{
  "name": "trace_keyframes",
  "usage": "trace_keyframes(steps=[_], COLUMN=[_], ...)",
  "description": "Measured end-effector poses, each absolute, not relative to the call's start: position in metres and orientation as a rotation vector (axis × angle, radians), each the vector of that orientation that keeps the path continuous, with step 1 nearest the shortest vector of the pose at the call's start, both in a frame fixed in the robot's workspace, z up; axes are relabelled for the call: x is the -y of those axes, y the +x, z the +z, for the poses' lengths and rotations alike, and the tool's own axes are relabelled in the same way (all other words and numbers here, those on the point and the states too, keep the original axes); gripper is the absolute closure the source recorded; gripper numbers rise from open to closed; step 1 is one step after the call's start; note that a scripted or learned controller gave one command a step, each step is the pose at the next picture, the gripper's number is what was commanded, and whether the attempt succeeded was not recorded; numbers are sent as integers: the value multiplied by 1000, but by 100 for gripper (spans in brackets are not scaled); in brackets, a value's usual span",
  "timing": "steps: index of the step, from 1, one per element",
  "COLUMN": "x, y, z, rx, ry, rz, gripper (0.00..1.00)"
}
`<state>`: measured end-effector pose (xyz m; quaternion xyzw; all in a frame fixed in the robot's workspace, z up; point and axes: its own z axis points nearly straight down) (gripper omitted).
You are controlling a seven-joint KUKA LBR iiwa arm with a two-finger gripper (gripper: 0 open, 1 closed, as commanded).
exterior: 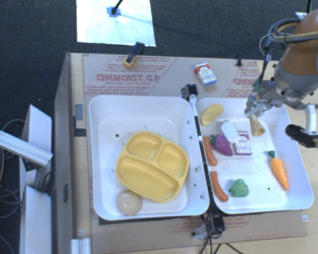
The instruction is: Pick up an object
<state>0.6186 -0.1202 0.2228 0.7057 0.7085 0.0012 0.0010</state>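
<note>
My gripper (256, 108) hangs over the far part of the right bin (299, 192). Just below it is a tan cone (256, 125); I cannot tell whether the cone is held or lies on the bin floor. Also in this bin are a yellow slice (212, 114), a white block (229, 130), a purple grape bunch (221, 144), a red-and-white box (243, 143), a carrot (278, 172), a green pepper (239, 188) and two orange sausages (209, 151) (219, 186).
The left bin (103, 115) holds a yellow divided tray (152, 165) and a pale ball (129, 202). On the bench behind the bins lie a small red-and-white carton (205, 73) and a yellow-and-black tool (132, 55).
</note>
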Motion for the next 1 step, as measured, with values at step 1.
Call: trace_keyframes(steps=[1], x=[62], y=[607], z=[224], rx=[-2224], ry=[2217], rz=[3], gripper=[100])
